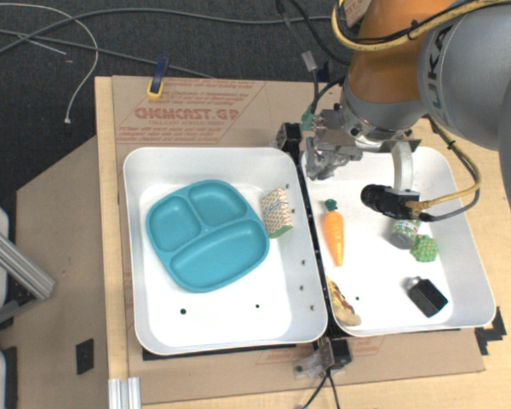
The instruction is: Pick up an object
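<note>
My gripper (pixel 322 162) hangs over the far left corner of the right bin (pixel 460 309), close to the divider between the bins. An orange carrot (pixel 333 237) with a green top lies just below it in the view, apart from it. Further right, a green knobbly toy (pixel 424 248) rests against a small grey piece (pixel 403 232). A black block (pixel 427 296) sits near the right bin's front right corner. A tan, peel-like item (pixel 344 304) lies at its front left. Nothing shows in the gripper.
The left bin (pixel 145 313) holds a blue divided plate (pixel 208 233) and a patterned cupcake-like toy (pixel 277 210) by its right wall. The bulky arm overhangs the back of the right bin. Cardboard lies under both bins.
</note>
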Robot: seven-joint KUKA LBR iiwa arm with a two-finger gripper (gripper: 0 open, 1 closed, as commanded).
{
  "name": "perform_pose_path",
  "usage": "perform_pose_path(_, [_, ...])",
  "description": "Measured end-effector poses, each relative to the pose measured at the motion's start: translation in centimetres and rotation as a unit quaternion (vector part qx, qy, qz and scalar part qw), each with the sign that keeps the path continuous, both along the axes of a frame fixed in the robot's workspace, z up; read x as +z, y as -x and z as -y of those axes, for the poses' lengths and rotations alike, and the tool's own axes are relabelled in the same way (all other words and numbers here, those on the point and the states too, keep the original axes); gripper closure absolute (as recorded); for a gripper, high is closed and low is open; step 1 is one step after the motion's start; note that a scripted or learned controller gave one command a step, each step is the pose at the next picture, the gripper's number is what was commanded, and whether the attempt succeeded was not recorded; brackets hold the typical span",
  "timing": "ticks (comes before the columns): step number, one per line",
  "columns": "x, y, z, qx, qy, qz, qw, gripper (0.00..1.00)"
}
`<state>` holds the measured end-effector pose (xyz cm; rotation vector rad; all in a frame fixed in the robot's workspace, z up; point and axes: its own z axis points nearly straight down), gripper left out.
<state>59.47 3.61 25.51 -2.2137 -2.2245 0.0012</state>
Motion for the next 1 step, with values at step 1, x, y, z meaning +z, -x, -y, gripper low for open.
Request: perform_pose_path(1, [-2.69, 0.77, -5.14, -0.001, 0.0005, -0.001, 1.0, 1.0])
